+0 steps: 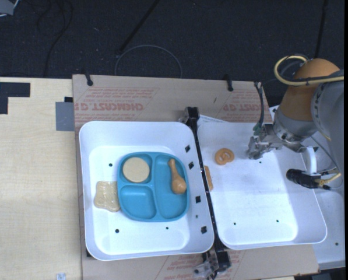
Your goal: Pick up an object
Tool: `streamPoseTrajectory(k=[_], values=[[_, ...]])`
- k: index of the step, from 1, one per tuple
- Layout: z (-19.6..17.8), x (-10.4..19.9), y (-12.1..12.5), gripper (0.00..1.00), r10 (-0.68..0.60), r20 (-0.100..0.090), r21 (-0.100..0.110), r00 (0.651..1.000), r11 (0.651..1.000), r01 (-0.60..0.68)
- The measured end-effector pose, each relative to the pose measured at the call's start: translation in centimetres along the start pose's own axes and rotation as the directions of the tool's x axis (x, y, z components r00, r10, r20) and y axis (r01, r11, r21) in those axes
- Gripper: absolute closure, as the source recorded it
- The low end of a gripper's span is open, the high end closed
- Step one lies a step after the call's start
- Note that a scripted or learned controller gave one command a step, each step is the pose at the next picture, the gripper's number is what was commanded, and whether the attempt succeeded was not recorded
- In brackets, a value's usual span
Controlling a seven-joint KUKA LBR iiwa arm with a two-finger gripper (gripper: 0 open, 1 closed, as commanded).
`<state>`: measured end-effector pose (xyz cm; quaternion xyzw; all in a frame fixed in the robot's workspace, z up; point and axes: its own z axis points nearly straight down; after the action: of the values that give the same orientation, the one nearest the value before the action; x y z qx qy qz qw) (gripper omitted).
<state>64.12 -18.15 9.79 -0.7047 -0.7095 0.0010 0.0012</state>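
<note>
A small tan pretzel-shaped piece (224, 156) lies on the floor of the right bin (267, 214), near its back left. My gripper (257, 151) hangs over the same bin, a short way to the right of that piece and apart from it. Nothing shows between its fingers. In the left bin (98, 226) a blue divided tray (140, 206) holds a round tan disc (136, 169) in its back left compartment and a tan drumstick-shaped piece (176, 177) in its right one. A pale waffle-like piece (106, 195) rests against the tray's left edge.
A black divider (198, 174) runs between the two bins, with a small tan sliver (208, 178) beside it. Brown cardboard (139, 101) lies under both bins. The right bin's front half is bare white floor.
</note>
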Motion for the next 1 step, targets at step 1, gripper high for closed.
streamPoseTrajectory(k=[1], values=[[-5.23, -0.6, -0.73, 1.0, 0.007, 0.001, -0.005, 1.0, 1.0, -0.007]])
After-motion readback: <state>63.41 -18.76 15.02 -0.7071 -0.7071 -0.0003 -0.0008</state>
